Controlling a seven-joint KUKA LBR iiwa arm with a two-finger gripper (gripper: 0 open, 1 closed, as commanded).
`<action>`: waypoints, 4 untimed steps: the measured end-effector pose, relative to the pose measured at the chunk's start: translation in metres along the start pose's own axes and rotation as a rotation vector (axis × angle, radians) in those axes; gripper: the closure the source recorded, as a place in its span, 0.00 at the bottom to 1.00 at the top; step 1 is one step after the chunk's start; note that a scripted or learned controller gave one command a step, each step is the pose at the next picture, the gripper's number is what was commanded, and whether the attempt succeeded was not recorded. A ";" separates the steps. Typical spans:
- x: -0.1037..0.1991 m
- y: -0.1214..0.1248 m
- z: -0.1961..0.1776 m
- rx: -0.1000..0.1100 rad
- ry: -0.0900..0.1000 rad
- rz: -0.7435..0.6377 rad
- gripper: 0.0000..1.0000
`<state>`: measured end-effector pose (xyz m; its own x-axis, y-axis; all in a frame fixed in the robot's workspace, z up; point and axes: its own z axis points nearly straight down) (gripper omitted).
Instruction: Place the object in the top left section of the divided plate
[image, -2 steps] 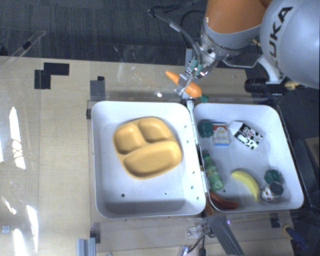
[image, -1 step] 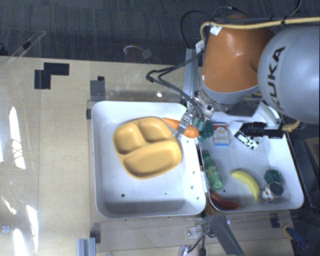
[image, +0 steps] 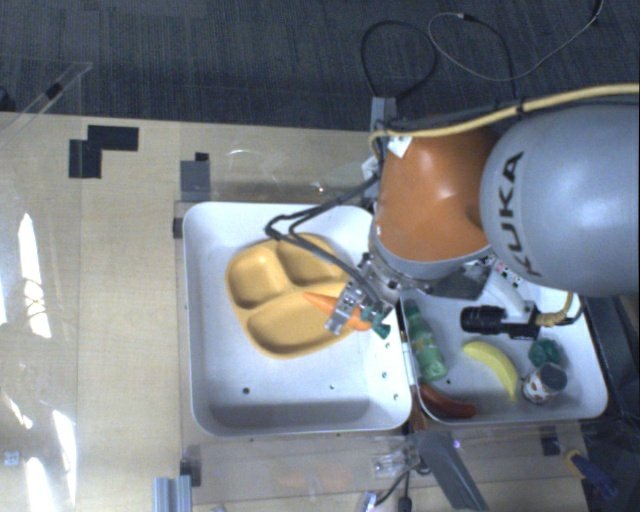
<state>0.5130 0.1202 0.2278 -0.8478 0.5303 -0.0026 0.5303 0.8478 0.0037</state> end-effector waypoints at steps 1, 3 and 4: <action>0.000 0.000 0.000 0.000 0.000 0.001 0.00; 0.068 0.086 0.119 -0.026 -0.026 0.092 0.00; 0.063 0.079 0.126 -0.032 -0.014 0.415 0.00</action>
<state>0.5018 0.2208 0.1018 -0.5620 0.8271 -0.0076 0.8263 0.5618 0.0388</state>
